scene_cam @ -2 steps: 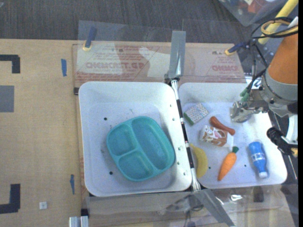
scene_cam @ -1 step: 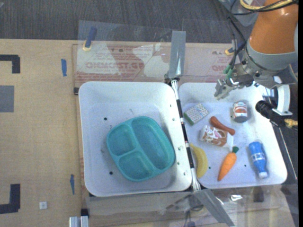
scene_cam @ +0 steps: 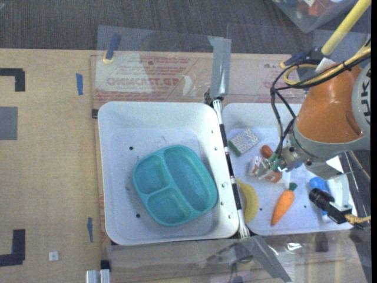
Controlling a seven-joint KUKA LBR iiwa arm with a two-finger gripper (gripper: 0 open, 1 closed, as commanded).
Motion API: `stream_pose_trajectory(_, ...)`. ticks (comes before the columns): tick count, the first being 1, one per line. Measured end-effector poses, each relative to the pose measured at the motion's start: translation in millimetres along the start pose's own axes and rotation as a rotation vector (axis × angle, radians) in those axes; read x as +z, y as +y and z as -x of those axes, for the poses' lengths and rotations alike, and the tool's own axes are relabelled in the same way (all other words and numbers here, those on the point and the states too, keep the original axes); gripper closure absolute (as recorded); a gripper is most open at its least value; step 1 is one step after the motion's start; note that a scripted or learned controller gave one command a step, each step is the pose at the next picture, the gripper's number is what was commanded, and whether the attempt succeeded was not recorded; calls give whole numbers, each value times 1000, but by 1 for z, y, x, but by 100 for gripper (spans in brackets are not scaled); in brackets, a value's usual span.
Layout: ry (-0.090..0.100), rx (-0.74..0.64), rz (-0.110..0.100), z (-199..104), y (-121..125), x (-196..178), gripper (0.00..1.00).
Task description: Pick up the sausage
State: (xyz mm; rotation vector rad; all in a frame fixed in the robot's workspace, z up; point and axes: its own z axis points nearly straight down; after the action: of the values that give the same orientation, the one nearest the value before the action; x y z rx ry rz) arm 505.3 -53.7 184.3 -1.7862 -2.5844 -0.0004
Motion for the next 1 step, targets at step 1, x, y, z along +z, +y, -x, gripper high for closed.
stream_pose_trajectory(1,-2,-37,2,6,3,-105,100)
